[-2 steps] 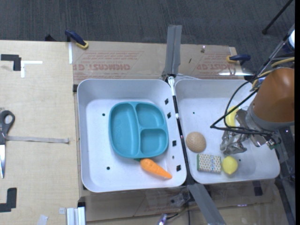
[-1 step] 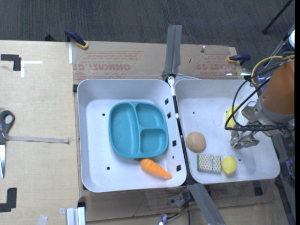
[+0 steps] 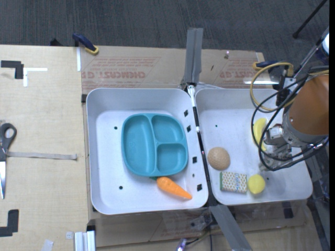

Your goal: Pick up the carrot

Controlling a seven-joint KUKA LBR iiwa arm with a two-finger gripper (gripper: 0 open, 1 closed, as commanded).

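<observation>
Nearest the camera, the tabletop [image 3: 42, 192] carries two bins, and the arm [image 3: 311, 106] hangs over the right bin [image 3: 298, 190] at frame right, its claw [image 3: 273, 151] state unreadable, so reaching is likely still ahead: it must cross left to the carrot [image 3: 174, 188] below the teal tray [image 3: 155, 144] in the left bin [image 3: 104, 192].

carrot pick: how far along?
Done: nothing visible yet. The carrot lies on the left bin floor, just below the teal tray.

In hand: nothing that shows; the arm is over the right bin, near the egg, box and lemon.

Left: cross to the left bin, descend, grasp, lift.
</observation>
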